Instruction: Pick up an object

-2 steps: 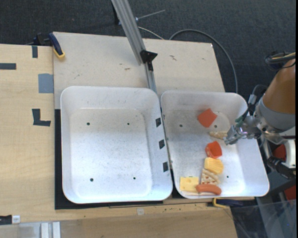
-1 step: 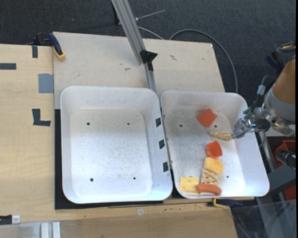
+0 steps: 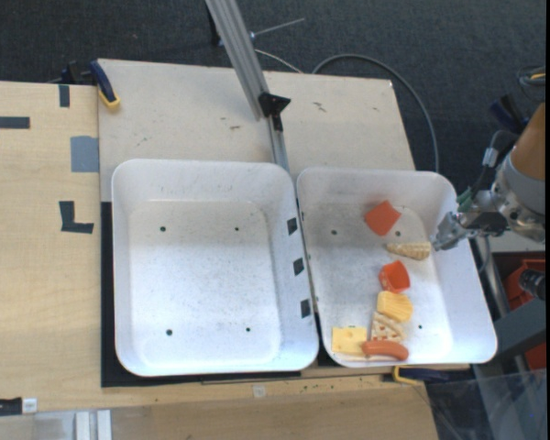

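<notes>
The right bin point(image 3: 463, 314) holds several small toy food pieces. An orange block point(image 3: 381, 217) lies near its back. A beige ridged piece point(image 3: 409, 249) sits just right of centre, with a red-orange block point(image 3: 395, 276) below it. Toward the front lie a yellow chunk point(image 3: 394, 306), a pale yellow slab point(image 3: 348, 339), a triangular slice point(image 3: 383, 326) and a red sausage point(image 3: 385, 348). My gripper point(image 3: 447, 229) hangs low over the bin's right side, just right of the beige piece and very close to it. Nothing is visibly held.
The left bin point(image 3: 206, 264) stands beside the right one, sharing a raised middle rim. A slanted metal pole point(image 3: 243, 49) rises behind the bins. A cable point(image 3: 412, 90) curves across the board at the back right. The arm's wrist point(image 3: 522, 200) overhangs the right rim.
</notes>
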Action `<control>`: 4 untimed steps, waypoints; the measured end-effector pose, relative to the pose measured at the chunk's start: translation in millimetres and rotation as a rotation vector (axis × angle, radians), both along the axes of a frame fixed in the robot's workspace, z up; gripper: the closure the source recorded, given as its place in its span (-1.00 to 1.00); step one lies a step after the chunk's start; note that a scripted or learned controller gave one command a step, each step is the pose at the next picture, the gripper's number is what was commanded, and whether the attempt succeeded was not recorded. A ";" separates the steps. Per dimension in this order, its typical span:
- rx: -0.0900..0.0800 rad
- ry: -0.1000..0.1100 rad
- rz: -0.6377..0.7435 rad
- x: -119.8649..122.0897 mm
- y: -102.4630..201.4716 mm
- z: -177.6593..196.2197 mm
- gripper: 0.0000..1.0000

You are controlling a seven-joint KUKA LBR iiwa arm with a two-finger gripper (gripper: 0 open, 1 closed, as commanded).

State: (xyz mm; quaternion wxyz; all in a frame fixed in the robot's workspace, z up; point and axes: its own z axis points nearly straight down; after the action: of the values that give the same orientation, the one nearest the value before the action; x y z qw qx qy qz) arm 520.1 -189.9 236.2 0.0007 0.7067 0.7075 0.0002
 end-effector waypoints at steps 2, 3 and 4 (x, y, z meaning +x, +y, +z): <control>0.003 0.002 0.007 35.3 108.9 5.2 1.00; 0.002 0.004 0.006 43.9 167.8 -4.3 1.00; 0.002 0.003 0.006 51.8 222.9 -4.7 1.00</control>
State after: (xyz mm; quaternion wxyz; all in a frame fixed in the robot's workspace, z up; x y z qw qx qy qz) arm 571.9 33.0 231.5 -0.0011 0.7044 0.7098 0.0000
